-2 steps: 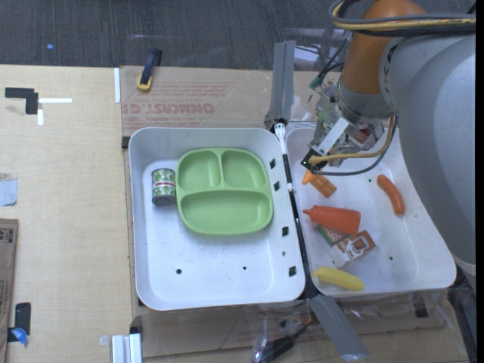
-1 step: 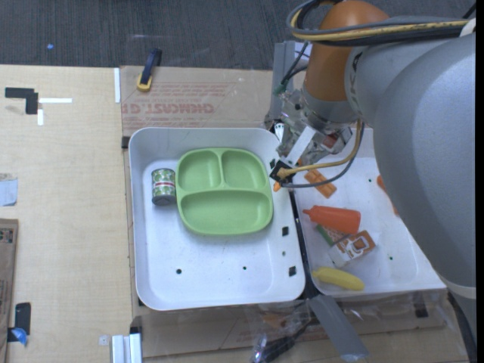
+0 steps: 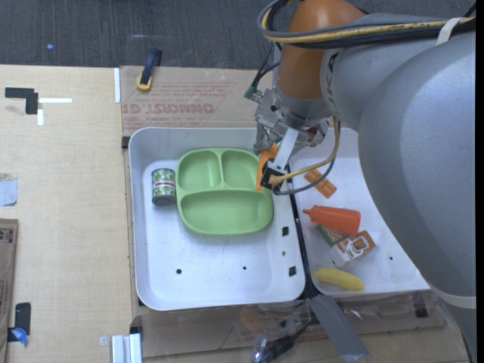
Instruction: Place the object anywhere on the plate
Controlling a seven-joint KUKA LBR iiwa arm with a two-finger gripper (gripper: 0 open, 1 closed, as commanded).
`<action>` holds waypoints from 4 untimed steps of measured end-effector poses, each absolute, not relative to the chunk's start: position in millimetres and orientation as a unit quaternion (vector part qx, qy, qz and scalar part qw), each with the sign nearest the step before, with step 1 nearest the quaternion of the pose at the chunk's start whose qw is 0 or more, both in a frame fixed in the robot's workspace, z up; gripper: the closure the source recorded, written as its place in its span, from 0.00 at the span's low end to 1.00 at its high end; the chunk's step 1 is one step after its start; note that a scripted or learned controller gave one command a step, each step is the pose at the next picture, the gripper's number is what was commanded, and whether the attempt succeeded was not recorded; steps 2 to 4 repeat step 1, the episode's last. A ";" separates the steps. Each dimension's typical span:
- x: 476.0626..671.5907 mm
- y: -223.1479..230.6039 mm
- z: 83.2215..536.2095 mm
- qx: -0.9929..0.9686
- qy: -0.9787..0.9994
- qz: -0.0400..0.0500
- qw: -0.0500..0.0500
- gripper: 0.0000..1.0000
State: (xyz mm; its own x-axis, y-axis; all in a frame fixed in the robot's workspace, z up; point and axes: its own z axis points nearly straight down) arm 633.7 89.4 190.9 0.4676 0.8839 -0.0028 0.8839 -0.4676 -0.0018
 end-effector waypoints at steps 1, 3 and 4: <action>633.8 89.2 191.0 -0.857 -0.516 0.002 0.000 0.00; 633.8 89.2 191.0 -0.857 -0.516 0.002 0.000 0.00; 633.8 89.2 191.0 -0.857 -0.516 0.002 0.000 0.00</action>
